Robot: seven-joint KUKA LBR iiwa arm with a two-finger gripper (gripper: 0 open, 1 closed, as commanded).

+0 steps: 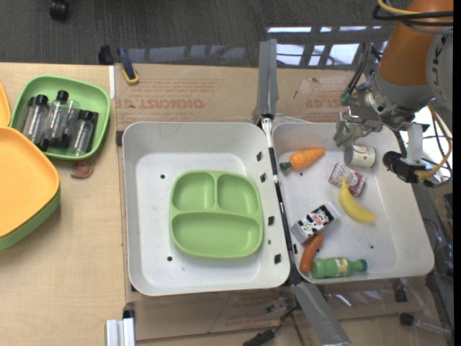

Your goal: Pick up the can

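White can (362, 156) lies in the right bin (403, 254), fingers (350, 137) spread just beside it.

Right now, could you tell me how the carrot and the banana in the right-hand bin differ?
The carrot is orange with a green stem end; the banana is plain yellow. The carrot tapers straight to a point, while the banana curves. The carrot lies near the bin's far left corner, almost crosswise; the banana lies nearer the middle, slanting down to the right. Both lie flat on the bin floor, clear of the gripper.
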